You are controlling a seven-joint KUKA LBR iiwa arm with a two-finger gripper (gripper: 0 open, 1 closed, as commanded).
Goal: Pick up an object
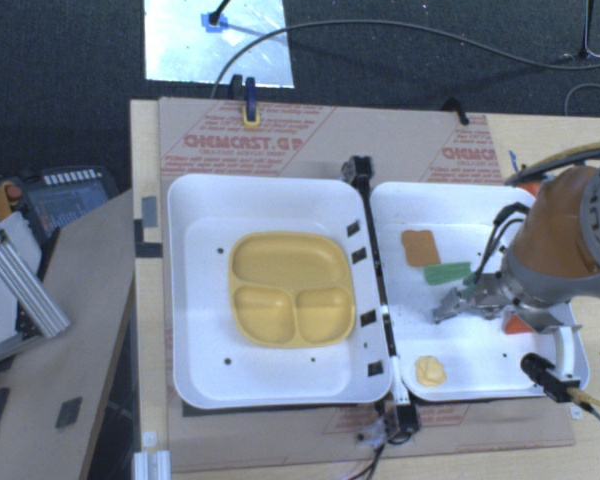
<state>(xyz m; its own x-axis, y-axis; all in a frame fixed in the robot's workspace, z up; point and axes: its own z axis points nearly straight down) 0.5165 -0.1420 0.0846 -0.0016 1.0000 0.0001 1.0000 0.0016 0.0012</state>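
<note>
Fig.: 1 grey arm w/ orange band reaches in from the right over the right bin (pixel 400 203); its gripper (pixel 448 311) sits low near that bin's centre, just below the green block (pixel 446 272). Jaw state: cannot tell, since the tips are dark and blurred against the white floor, w/ nothing visibly between them. Candidate objects, all in the right bin: green block, lying flat just beside the gripper; brown flat piece (pixel 420 247) touching or nearly touching the block's upper end, toward the bin's far edge; pale yellow lump (pixel 430 370) near the front-left corner; a red-orange bit (pixel 518 323) partly hidden under the wrist. Left bin (pixel 195 268) carries a yellow 3-compartment tray (pixel 288 288) at its centre. Handling (judgement): green block looks light, stiff, smooth-sided, so probably best pinched across its narrow width at mid-length; thin profile means approx. floor-level closure. Yellow lump looks soft and rounded and may squash or roll.
</note>
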